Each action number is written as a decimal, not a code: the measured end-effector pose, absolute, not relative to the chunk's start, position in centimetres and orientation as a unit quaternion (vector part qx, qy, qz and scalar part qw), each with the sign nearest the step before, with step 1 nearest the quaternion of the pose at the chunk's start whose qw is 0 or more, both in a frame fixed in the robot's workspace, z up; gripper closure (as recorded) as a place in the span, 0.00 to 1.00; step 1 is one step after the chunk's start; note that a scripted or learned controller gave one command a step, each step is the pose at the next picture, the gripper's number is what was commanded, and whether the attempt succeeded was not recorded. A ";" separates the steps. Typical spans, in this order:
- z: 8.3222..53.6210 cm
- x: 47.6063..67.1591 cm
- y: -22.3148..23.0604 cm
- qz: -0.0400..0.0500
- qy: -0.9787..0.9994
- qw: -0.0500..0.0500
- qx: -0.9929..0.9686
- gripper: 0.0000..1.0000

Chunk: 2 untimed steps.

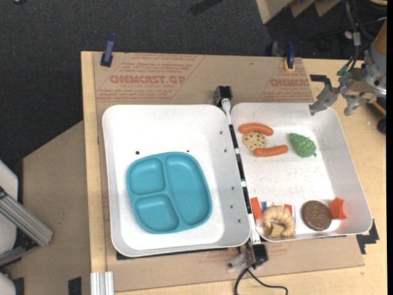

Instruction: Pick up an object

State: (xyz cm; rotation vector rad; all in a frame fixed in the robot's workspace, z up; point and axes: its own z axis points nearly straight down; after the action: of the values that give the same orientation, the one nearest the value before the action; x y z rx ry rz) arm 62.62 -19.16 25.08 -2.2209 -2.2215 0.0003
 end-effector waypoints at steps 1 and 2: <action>10.0 63.5 -21.2 0.003 -0.707 0.005 -0.708 0.00; 8.3 61.5 -20.5 0.001 -0.707 0.002 -0.707 0.00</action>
State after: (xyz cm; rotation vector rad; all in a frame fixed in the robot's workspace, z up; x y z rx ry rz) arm 61.48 -20.51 8.33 -2.2178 -2.2182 0.0036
